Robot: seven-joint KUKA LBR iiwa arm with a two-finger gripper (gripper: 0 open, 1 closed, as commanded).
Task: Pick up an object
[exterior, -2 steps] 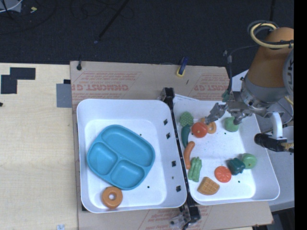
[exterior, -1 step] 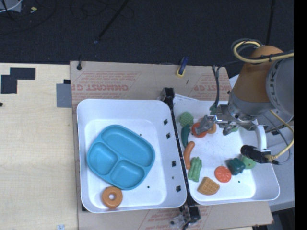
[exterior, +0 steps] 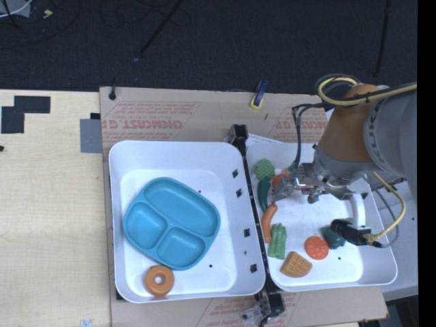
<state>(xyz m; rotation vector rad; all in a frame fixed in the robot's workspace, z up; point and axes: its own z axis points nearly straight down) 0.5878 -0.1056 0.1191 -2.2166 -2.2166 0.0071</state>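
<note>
Camera view: nearest in the right bin (exterior: 381, 272) lie a waffle (exterior: 296, 264), tomato (exterior: 316, 248) and green block (exterior: 277, 241). Farther, a sausage (exterior: 269, 216). The gripper (exterior: 289, 184) hangs just beyond it beside a green ball (exterior: 264, 169); I cannot tell its state.

the pincer (exterior: 286, 184) sits low at the right bin's (exterior: 381, 274) far left corner, its tips too small and cluttered to tell apart from the toys there. the arm (exterior: 357, 135) covers that bin's far right corner and is cut off by the frame's right edge. a dark teal thing (exterior: 263, 193) along the left wall is half hidden.
</note>
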